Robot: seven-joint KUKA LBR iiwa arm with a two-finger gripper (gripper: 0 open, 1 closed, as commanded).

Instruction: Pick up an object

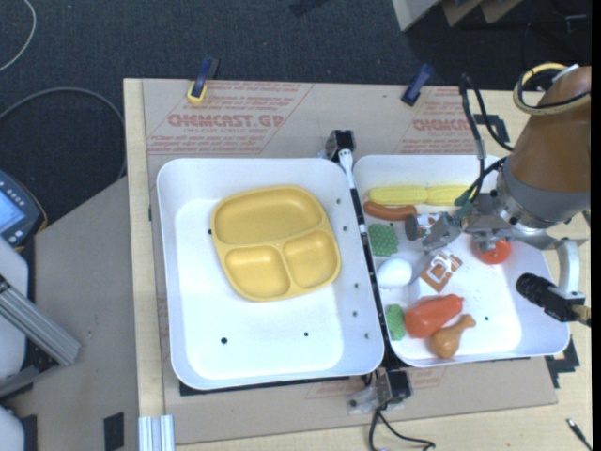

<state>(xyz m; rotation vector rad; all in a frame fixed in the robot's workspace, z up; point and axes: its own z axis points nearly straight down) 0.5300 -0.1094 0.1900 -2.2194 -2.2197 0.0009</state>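
Two white bins on a board-topped bench, dark carpet beyond

Near: right bin point(488, 346) holds a glossy plastic drumstick point(452, 334), red pepper point(434, 312), green piece point(395, 321), white egg point(394, 272), patterned square point(439, 271); left bin point(188, 280) carries a smooth yellow three-section plate point(275, 241). Mid: gripper point(441, 232) hangs low over the right bin, nothing seen between its metal fingers, their spread not discernible; red tomato point(492, 249) beside it. Far: sausage point(389, 210), corn cob point(413, 194), printed board point(282, 111), two clamps point(200, 83)
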